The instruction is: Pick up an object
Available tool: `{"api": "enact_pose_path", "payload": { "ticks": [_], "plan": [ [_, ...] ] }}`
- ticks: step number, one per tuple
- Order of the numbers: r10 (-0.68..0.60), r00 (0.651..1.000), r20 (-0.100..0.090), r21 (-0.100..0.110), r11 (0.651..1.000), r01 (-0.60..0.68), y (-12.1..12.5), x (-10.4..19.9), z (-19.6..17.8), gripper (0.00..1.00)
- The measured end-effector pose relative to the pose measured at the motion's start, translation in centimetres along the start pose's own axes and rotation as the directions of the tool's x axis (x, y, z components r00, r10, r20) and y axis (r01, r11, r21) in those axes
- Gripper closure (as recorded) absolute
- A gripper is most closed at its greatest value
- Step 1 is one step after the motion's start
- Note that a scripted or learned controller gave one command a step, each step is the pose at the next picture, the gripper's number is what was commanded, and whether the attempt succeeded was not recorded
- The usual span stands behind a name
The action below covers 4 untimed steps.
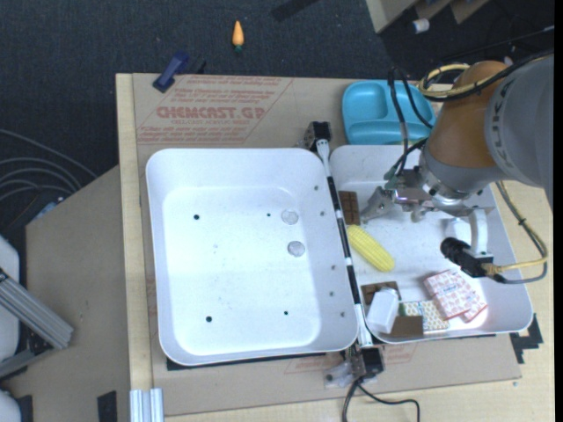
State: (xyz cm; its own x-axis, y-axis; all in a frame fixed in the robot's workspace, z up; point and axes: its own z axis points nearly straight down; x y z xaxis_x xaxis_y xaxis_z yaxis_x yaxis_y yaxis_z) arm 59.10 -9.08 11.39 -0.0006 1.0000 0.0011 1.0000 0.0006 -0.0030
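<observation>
Take the yellow corn cob (369,247) as the mark. Far to its left, the left bin (176,183) carries two small pale discs (290,217) on its floor. They lie well apart from the cob, across the rim the two bins share.

The cob lies in the right bin (413,258), slantwise and just beside that shared rim. Just above the cob, against the same rim, is a small brown bar (349,207). Below the cob, a brown block (378,290) and a white piece (383,309) sit touching. To the cob's lower right lie a small patterned packet (422,316) and then a red-and-white checkered packet (453,295). Further above the cob, outside the bin on the counter (220,104), stands a blue tray (374,112).

The pincer (387,200) hangs over the right bin, above and a little to the right of the cob, near it but not on it. It sits at the end of the grey arm (493,121). I cannot tell whether it is open or closed, and I would not call anything held.

The cob looks like the likeliest pick, being nearest, and several things could go wrong:
- It is rounded and may roll or squirt out if pinched off-centre or across its slant.
- It lies close to the rim, so a descent there could strike the bin wall.
- The brown bar could be nudged or caught by mistake.
- A drop from the present offset could close on bare floor.
</observation>
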Motion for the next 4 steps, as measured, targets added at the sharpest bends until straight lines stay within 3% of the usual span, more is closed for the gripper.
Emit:
{"api": "enact_pose_path", "payload": {
  "ticks": [1,2,3,4],
  "plan": [
    [0.000,1.000,0.000,-0.004,1.000,0.000,-0.8,4.1,-7.1,0.00],
    [0.002,1.000,0.001,0.000,1.000,-0.002,-1.0,-4.8,-2.8,0.00],
    [0.000,1.000,-0.001,0.000,1.000,0.000,-0.9,-0.1,-1.2,0.00],
    [0.000,1.000,0.000,-0.004,1.000,0.000,3.4,4.2,-7.1,0.00]
  ]
}}
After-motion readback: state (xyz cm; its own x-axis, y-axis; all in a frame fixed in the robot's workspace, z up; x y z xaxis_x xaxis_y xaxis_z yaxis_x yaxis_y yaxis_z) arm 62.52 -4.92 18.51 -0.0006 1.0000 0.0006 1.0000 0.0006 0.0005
